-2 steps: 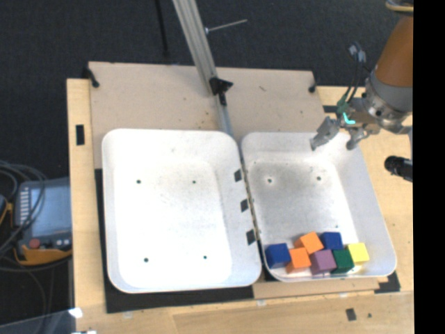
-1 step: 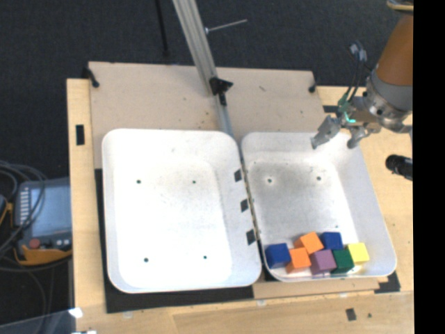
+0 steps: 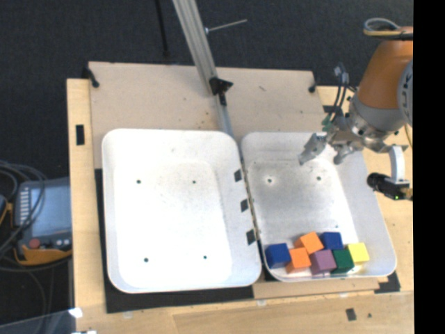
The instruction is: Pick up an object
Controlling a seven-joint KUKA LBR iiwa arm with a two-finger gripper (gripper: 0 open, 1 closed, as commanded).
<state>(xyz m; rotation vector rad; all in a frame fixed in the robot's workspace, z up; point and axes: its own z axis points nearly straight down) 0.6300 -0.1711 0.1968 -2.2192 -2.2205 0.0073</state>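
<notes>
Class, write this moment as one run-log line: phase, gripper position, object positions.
phase: approach | gripper: above right bin far end, holding nothing | blocks: clustered at near end | left bin: untouched

Even, fairly bright overhead light. The white bins come close to washing out; shadows are faint, thin ones along the desk edges. The floor beyond is dark. Slightly soft, grainy detail.
</notes>
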